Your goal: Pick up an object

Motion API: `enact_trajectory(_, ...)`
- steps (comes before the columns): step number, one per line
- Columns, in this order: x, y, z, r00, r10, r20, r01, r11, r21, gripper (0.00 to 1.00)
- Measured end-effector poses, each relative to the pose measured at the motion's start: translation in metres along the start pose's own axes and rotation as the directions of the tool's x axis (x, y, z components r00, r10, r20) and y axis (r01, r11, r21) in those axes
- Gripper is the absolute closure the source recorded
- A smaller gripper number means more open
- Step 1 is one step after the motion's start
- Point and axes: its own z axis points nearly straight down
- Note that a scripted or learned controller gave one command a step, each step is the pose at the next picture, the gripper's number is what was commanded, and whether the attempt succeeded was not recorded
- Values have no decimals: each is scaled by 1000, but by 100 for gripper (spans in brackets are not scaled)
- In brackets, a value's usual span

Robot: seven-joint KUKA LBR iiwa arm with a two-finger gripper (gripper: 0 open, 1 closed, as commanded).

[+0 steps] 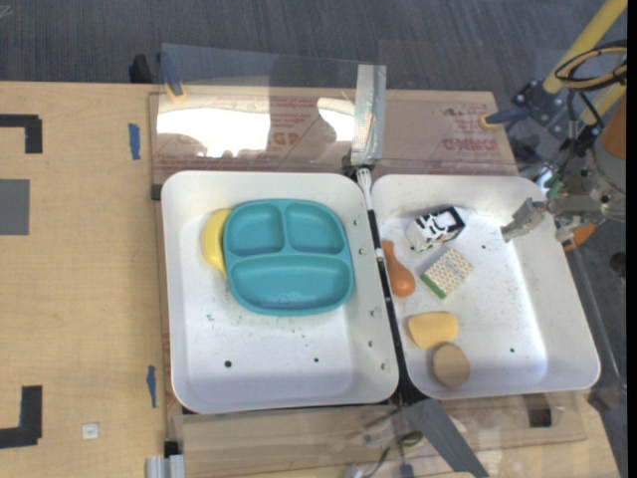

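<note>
- The arm's gripper point(528, 217) hangs at the right edge of the right bin point(557, 357), over its upper right corner, well apart from anything it might lift.
- A grey finger-like piece slants down over the bin's rim there, but from where I stand I cannot tell how the pincer is set; nothing is pinched in it that I can see.
- The things to pick from all lie in the left half of that bin: a black-and-white toy point(439, 227) near the top, a checkered packet point(447, 271) just below it, an orange carrot-shaped piece point(397, 270) along the left wall, a yellow block point(433, 328) lower down, and a tan round piece point(450, 365) touching the block's lower edge.
- The left bin point(199, 366) holds a teal divided plate point(289, 256) with a yellow thing point(212, 239) peeking out from under its left side.
- I judge this to be the approach step: no object is chosen or reached yet.
- The next move calls for travel leftward across the bin and a descent over one item. The packet looks the easiest to me, since it lies apart from the walls; the block and round piece crowd each other, and the carrot piece hugs the wall, leaving little room for a finger.
</note>
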Motion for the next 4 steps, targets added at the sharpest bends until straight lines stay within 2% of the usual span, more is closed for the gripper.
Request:
enact_trajectory(1,-3,6,61,994,105,-9,-105,994,4,0)
enact_trajectory(2,-4,6,60,994,106,-9,-106,994,2,0)
enact_trajectory(3,102,-15,88,1000,-16,0,16,1000,-11,0)
enact_trajectory(4,73,-48,91,960,-281,10,281,959,-25,0)
